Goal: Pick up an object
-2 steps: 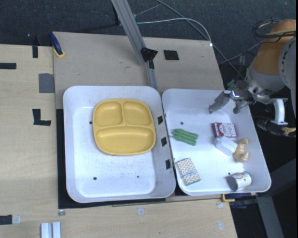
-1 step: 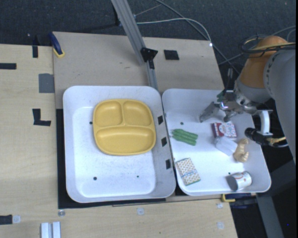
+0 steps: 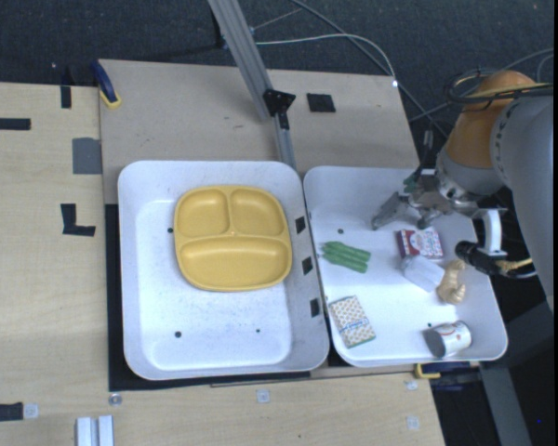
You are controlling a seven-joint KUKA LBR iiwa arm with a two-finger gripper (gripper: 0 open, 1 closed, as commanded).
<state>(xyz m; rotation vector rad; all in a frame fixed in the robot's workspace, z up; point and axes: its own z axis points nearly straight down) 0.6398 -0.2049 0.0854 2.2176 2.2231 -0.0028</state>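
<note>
My gripper (image 3: 405,218) hangs over the back part of the right bin (image 3: 353,189), its two fingers spread apart and open with nothing between them. Just below it lies a small red and white box (image 3: 418,243). A pale clear item (image 3: 422,271) and a tan lump (image 3: 452,283) lie nearer the bin's right side. A green bundle (image 3: 345,255) rests mid-bin, a patterned card packet (image 3: 352,320) at the front left, and a small can (image 3: 447,338) on its side at the front right.
The left bin (image 3: 149,323) holds a yellow divided plate (image 3: 232,237). A slanted metal pole (image 3: 251,59) crosses the bench behind the bins. The arm's grey and orange body (image 3: 502,137) fills the right side, with cables behind it.
</note>
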